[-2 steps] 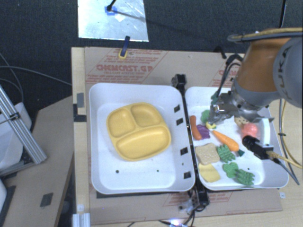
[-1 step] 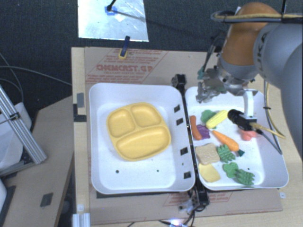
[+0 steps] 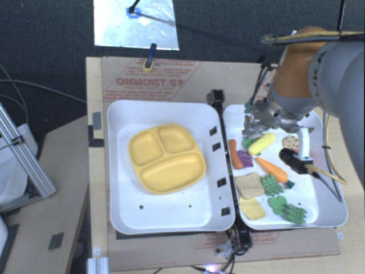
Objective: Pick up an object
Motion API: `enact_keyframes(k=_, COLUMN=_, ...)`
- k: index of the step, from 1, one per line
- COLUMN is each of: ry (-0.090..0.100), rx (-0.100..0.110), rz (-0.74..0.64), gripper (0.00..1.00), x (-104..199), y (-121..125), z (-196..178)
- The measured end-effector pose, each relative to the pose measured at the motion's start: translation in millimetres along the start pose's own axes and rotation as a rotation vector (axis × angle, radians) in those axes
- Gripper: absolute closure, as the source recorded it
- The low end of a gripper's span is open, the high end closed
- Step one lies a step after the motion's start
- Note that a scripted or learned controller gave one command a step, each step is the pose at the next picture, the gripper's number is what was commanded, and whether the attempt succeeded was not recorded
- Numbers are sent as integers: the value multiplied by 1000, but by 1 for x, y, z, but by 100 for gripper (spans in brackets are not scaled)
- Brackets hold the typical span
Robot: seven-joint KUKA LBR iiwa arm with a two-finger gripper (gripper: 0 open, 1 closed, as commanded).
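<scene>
Bench seen from above at a slant, covered by a brown sheet under two white bins that touch along a black-clipped seam.

Nearest in the right bin lie green leafy pieces, a yellow wedge and a bread slice, packed close to the seam. Bare floor remains at this bin's near right corner. Behind them lie a carrot, a purple piece of uncertain kind and an orange-red sausage along the seam wall.

The corn cob, the nearest candidate for picking, lies tilted just beneath the gripper, with a cookie partly covered beside it. Whether the gripper is spread or closed, or touches the cob, cannot be told. The grey arm hides the bin's far right corner.

The left bin holds only a yellow divided plate, with open floor on all sides.

Beyond the bins, red print on the sheet reads "CHEMCAST"; the letters after it are unclear, and fainter print at the near edge is illegible. Farther still, a blue-and-yellow item overlaps the sheet's far edge, below a shiny panel cut off at the top.
</scene>
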State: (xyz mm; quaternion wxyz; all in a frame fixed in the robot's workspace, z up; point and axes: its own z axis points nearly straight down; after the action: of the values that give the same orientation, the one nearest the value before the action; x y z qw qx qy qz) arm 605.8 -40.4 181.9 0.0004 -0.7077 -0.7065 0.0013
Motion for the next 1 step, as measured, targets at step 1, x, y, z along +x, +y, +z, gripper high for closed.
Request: enact_keyframes(k=1, ry=0, rx=-2, rz=0, gripper=100, x=-22, y=-16, z=-2)
